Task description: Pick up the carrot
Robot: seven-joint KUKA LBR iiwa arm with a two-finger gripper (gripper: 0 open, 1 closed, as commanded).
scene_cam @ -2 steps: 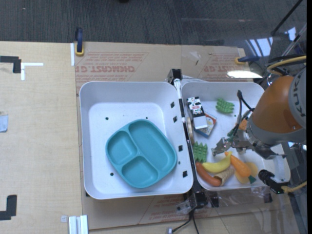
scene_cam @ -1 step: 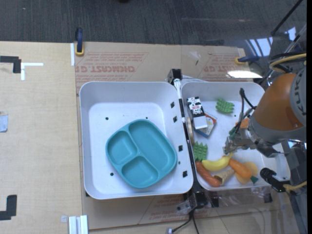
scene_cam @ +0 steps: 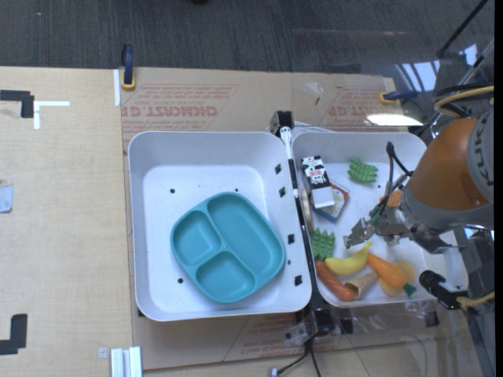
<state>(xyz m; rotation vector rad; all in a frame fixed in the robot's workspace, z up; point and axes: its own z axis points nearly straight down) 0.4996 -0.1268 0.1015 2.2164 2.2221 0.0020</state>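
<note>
Two shallow white bins sit side by side on the bench. The left bin point(scene_cam: 149, 210) holds a teal divided plate point(scene_cam: 228, 247), lying tilted on the bin floor and taking up most of its near half.

The right bin point(scene_cam: 338, 144) holds a scatter of toy foods. The carrot point(scene_cam: 384, 269) lies in the near right part of this bin, orange, slanted, its thick end toward the near right beside a yellow-orange piece point(scene_cam: 401, 276). Just left of it is a yellow banana point(scene_cam: 349, 263), with a red-orange pepper-like piece point(scene_cam: 333, 282) along the near wall. A green leafy item point(scene_cam: 322, 243) rests at the bin's left wall; a small milk carton point(scene_cam: 315, 172) and a clear wrapped packet point(scene_cam: 328, 201) lie farther back, and a second green item point(scene_cam: 362, 170) sits near the far wall.

The arm point(scene_cam: 449, 171) enters from the right. The gripper point(scene_cam: 366, 231) hangs just above the banana and just left of the carrot's thin end. Its fingers appear slightly parted with nothing between them. The carrot rests on the bin floor.
</note>
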